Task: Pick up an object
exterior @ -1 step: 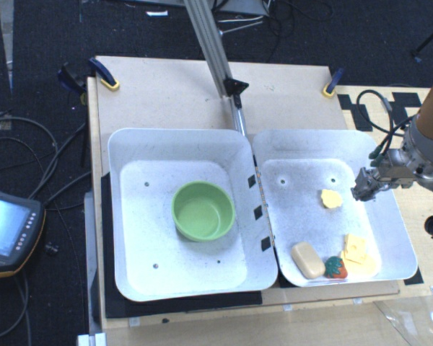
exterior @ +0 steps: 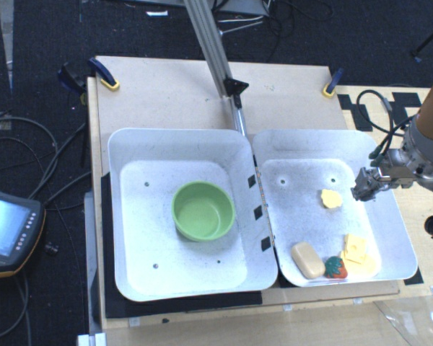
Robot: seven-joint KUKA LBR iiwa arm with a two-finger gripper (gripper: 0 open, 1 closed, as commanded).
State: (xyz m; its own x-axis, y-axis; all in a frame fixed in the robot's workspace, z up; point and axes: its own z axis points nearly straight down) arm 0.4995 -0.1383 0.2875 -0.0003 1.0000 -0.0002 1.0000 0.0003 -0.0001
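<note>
We see the pincer [exterior: 364,187] hanging over the right bin [exterior: 303,150], near its 3 o'clock rim, with the arm [exterior: 426,139] reaching in from the right. Whether it is spread wide or drawn narrow we cannot tell; it is dark and small here, and nothing shows between its tips.

The nearest candidate is the yellow lump [exterior: 332,199], just beside the pincer at its 9 o'clock, lying apart from the rest on bare bin floor. We judge it the likeliest target, because it sits alone with room on every side for a grasp.

The other things crowd the bin's 5 o'clock corner: a tan bar [exterior: 308,259], a red-and-green piece [exterior: 335,267] touching or nearly touching it, and a yellow block [exterior: 357,251] close against the wall. That clustering, we think, makes them harder to take cleanly.

In the left bin [exterior: 130,150] a green bowl [exterior: 203,210] stands upright near the centre, well apart from the pincer. Both bins rest side by side on the bench [exterior: 166,92], which keeps everything within the arm's reach.
</note>
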